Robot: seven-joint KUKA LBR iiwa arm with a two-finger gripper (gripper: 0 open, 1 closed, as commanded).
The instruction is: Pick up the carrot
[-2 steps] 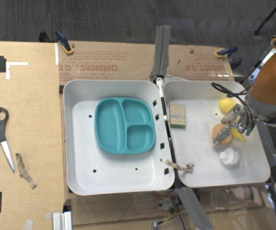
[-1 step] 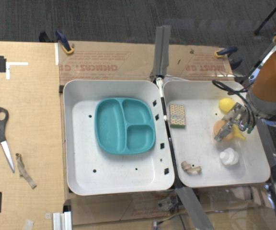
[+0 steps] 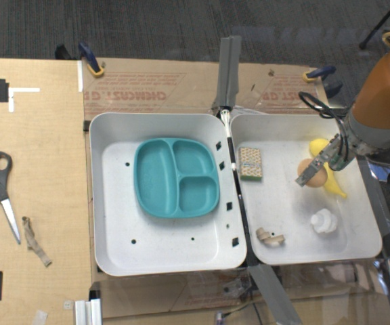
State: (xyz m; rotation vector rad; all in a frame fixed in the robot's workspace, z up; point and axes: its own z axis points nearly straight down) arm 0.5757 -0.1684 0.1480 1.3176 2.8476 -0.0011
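In the right bin, an orange-tan rounded thing lies at the right side, touching a yellow banana-like toy. It may be the carrot, but most of it is covered. My gripper reaches in from the right and hangs directly over this orange thing, its dark tip slanting down to the left across it. The grey arm with its orange band stands above the bin's right edge.
A patterned box lies at the right bin's left wall, a white piece and a small beige piece near its front. The left bin holds a teal divided plate. Scissors lie on the bench at far left.
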